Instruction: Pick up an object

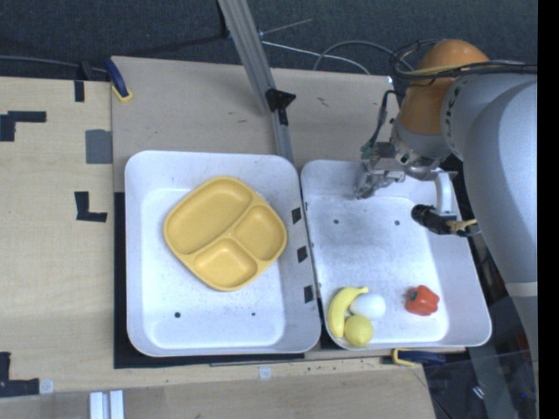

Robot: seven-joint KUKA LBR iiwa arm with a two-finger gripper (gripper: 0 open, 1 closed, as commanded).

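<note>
Two white bins sat side by side on your tan table (201,103), the left bin (144,234) carrying a yellow divided plate (224,232), the right bin (384,243) holding the small things. The grey arm (498,155) reached in from the right, its pincer (371,180) poised over the far edge of the right bin, well apart from everything pickable. I could not tell how wide it stood; nothing showed in its grip. Your targets clustered at the near edge: a banana (343,302), a white egg-like piece (370,305) and a lemon (358,329) touching one another, and a red pepper-like item (422,299) alone. I judged the lone red one easiest; descend squarely over it. Dark carpet (131,11) lay beyond the table.
</note>
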